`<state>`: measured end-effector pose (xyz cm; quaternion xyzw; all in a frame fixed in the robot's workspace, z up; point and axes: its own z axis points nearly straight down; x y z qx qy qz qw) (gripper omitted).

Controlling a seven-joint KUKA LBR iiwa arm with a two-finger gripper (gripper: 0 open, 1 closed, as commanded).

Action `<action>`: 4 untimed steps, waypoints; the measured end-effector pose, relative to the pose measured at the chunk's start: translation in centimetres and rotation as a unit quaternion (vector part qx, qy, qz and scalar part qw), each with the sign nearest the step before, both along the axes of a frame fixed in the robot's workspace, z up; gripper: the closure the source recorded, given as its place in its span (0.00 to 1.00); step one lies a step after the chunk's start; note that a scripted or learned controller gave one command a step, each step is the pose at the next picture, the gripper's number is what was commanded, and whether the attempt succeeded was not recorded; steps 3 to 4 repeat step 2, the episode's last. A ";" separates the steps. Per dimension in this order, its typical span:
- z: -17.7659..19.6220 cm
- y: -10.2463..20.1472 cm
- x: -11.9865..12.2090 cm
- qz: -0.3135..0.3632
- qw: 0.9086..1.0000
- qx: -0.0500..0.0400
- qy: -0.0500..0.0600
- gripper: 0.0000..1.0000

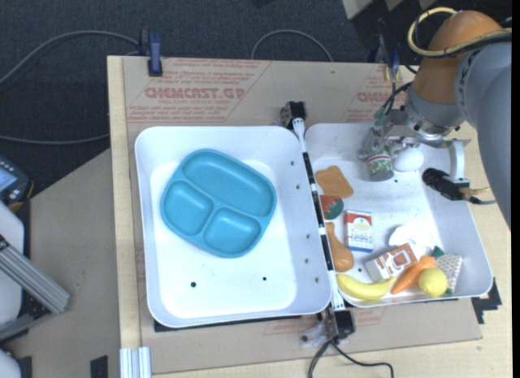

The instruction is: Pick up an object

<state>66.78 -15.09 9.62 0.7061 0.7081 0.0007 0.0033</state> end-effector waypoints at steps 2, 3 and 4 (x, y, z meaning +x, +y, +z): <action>9.5 12.3 -7.9 0.002 1.000 0.003 -0.002 1.00; 9.5 12.3 -7.9 0.002 1.000 0.003 -0.002 1.00; 9.5 12.3 -7.9 0.002 1.000 0.003 -0.002 1.00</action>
